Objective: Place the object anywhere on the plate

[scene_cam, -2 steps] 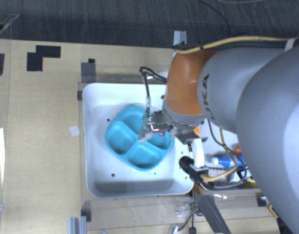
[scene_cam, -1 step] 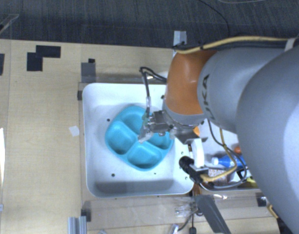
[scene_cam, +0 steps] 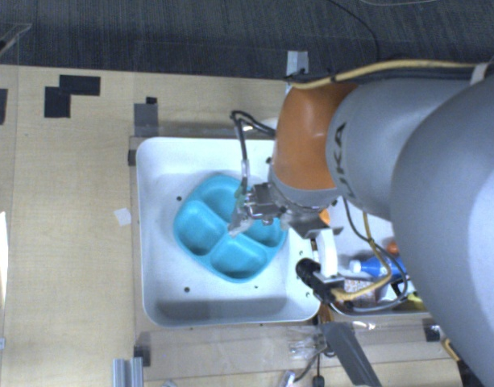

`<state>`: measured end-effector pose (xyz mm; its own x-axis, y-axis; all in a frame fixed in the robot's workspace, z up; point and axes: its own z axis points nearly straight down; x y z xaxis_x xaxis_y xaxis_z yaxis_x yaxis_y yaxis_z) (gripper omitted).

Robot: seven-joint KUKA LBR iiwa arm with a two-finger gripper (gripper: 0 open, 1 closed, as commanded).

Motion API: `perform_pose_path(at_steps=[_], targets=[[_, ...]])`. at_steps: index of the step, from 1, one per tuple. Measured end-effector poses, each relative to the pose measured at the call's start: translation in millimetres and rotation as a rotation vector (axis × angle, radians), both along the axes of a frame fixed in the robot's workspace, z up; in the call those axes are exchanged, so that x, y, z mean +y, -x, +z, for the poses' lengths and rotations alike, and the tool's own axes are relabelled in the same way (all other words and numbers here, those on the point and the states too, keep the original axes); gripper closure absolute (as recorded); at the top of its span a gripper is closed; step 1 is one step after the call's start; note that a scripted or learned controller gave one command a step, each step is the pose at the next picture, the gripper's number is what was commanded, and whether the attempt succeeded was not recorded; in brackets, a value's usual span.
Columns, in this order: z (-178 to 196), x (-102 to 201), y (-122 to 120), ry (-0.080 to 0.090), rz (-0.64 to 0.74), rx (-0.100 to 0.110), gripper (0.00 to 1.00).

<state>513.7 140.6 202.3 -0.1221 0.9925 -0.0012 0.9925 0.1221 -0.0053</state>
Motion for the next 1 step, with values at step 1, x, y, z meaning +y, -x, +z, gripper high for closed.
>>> perform_pose_path(at_steps=[1], targets=[[0.0, 0.0, 0.0, 0.000, 0.000, 0.000, 0.00]])
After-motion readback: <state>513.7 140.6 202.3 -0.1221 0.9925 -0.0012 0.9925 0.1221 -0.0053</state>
